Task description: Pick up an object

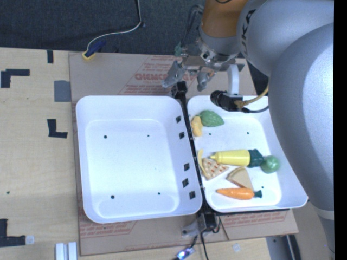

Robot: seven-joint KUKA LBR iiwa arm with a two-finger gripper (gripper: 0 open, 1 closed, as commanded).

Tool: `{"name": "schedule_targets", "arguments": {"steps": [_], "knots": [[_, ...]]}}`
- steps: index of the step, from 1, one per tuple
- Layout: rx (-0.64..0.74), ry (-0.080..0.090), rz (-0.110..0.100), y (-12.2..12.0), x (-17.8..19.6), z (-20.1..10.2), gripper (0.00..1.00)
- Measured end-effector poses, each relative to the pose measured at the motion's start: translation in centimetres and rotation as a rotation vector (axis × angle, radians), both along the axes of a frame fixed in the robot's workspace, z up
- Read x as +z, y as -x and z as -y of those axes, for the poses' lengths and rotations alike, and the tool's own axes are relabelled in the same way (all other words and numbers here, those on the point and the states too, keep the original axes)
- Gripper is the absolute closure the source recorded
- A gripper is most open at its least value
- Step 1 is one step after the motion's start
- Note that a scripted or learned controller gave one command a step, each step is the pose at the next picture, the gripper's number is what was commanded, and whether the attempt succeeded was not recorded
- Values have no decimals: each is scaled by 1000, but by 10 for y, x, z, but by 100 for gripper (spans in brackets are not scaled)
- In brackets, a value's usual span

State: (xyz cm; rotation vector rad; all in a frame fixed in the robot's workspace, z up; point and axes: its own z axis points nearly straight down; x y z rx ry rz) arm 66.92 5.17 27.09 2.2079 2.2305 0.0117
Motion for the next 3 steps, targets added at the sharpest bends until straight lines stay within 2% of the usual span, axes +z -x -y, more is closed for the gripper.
{"name": "schedule_targets", "arguments": {"steps": [1,2,3], "knots": [[2,-3,9,1,145,-84,0],[-6,6,-8,1,144,-79,100],[-5,0,-1,30,229,-104,100]]}}
